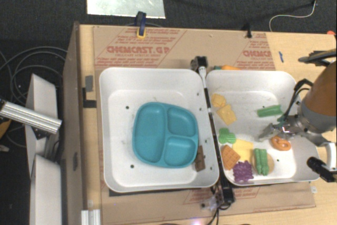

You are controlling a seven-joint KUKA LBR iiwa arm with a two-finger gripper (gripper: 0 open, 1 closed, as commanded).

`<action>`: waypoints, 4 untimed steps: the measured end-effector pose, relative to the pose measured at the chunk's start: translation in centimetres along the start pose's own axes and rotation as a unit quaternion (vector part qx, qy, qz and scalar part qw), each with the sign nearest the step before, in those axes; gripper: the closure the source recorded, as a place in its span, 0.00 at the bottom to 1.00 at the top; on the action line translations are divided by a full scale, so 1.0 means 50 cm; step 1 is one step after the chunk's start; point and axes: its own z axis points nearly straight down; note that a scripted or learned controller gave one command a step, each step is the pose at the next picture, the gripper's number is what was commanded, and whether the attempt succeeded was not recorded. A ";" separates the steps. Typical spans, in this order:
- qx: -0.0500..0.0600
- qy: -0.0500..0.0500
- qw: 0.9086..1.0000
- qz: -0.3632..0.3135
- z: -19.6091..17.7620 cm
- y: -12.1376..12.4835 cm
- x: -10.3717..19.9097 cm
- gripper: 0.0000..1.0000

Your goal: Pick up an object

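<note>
Right bin (284, 81): toys crowd 6–9 o'clock edge, open floor toward 12. Orange pretzel (280, 143) near 4 o'clock. Hand (275, 132) low, just beside pretzel, fingers spread, grasping nothing. Arm enters from 3 o'clock.

"CHEMCAST GP" (red) on cardboard sheet (158, 42)

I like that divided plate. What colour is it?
Teal blue; the plate shows clearly in the overhead camera view.

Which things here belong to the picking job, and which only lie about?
Job: gripper, orange pretzel beside it, green piece, purple grapes, right bin.
Lying about: blue divided plate, left bin, cardboard sheet.
</note>
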 end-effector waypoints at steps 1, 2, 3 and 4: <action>-0.004 0.000 1.000 -0.003 -0.024 0.010 0.005 1.00; -0.004 0.000 1.000 -0.003 -0.023 0.009 0.005 0.00; -0.001 0.000 1.000 -0.002 0.000 -0.063 0.004 0.00; -0.004 0.000 1.000 -0.003 -0.023 -0.058 0.005 1.00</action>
